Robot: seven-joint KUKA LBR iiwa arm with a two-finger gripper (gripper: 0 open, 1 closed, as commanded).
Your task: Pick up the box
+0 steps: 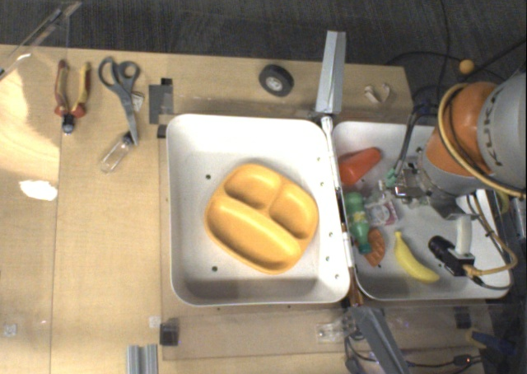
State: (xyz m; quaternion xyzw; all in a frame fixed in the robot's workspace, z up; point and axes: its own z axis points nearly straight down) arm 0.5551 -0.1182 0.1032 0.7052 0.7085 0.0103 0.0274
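Wooden surface (pixel 99 224), two white bins. Small clear box (pixel 382 212), I think, in right bin (pixel 412 292), just up-left of banana (pixel 414 258). Gripper (pixel 402 186) above banana, near box; can't tell open or closed. I judge box light, thin-walled, slippery: pinch across flat sides.

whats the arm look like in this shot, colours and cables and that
The arm comes in from the right as a rounded light grey shell with an orange band wrapped around it. Thin dark and pale cables loop beside it. Lower down are silver metal parts, and the hand is small, metallic and hard to make out.
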